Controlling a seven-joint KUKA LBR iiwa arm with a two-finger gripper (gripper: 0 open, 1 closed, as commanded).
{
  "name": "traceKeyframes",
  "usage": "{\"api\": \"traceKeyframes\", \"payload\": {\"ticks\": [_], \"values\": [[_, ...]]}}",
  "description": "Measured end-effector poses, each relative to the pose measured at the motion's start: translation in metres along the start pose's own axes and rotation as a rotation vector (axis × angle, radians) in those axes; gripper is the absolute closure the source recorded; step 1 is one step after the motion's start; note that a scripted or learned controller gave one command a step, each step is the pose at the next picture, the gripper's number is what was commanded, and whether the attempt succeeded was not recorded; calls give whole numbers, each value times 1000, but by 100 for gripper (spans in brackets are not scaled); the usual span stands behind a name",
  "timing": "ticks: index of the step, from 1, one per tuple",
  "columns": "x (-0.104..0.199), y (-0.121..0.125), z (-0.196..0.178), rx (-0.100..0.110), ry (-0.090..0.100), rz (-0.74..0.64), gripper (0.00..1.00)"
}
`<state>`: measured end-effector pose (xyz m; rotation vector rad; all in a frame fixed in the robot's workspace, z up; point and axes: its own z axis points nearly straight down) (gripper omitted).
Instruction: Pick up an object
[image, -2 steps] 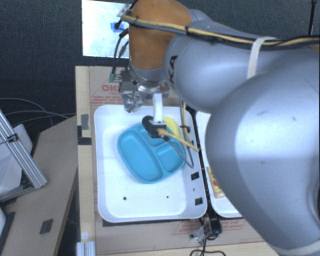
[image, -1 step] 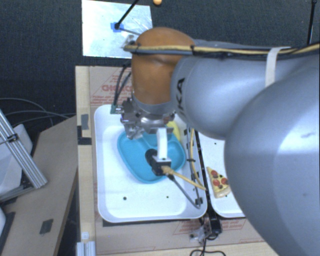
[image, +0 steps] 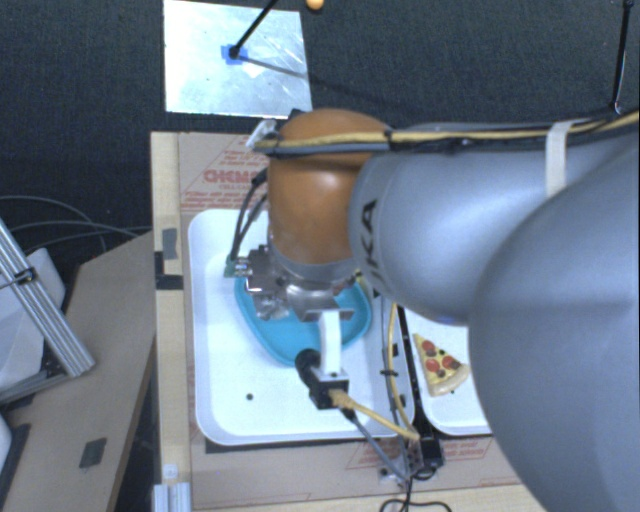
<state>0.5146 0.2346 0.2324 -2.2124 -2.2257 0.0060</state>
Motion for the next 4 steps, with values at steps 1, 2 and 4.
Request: {"api": "traceKeyframes", "payload": {"ticks": [1, 2, 4], "values": [[-2, 61, 74, -4, -1, 7, 100], [-40, 139, 115, -8, -2, 10, 100], [1, 3, -22, -5, 3, 0, 100]]}}
